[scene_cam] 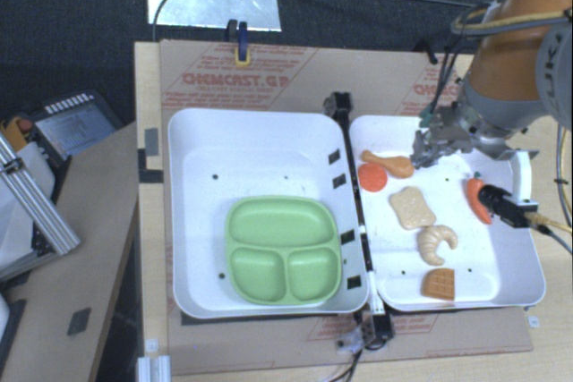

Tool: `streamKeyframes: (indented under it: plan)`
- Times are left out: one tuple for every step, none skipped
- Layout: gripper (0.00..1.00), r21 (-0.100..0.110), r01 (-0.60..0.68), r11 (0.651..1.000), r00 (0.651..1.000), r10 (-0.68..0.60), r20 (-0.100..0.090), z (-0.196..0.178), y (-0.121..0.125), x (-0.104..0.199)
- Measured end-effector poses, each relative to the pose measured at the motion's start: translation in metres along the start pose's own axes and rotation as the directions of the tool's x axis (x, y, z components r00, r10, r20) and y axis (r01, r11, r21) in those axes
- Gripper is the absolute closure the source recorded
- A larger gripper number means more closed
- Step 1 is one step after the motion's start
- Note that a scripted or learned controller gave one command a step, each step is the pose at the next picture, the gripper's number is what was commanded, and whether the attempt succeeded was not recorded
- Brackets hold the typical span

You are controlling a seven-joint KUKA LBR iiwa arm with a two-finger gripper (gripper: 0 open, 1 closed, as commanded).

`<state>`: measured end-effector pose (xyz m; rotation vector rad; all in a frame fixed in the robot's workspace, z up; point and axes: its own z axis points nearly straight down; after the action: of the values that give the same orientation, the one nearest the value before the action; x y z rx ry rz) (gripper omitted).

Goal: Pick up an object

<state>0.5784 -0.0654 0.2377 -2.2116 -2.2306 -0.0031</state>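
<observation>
I see the left bin [192,219] holding a green tray [282,248]. In the right bin [515,282], my gripper [427,149] hovers beside the drumstick [388,162], lying crosswise, narrow end toward the divider; whether it is spread, I cannot tell.

- We see a drumstick [388,162] at ten o'clock in the right bin [528,282], a red tomato slice [372,178] touching it.
- Bread [411,207] centre; croissant [438,241] below.
- Waffle [439,284] at six.
- Carrot [478,198] at three.
</observation>
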Motion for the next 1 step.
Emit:
streamKeyframes:
  plan:
    - [1.0,-0.002,0.001,1.0,1.0,-0.001,0.0,-0.0049,0.0007,0.0476]
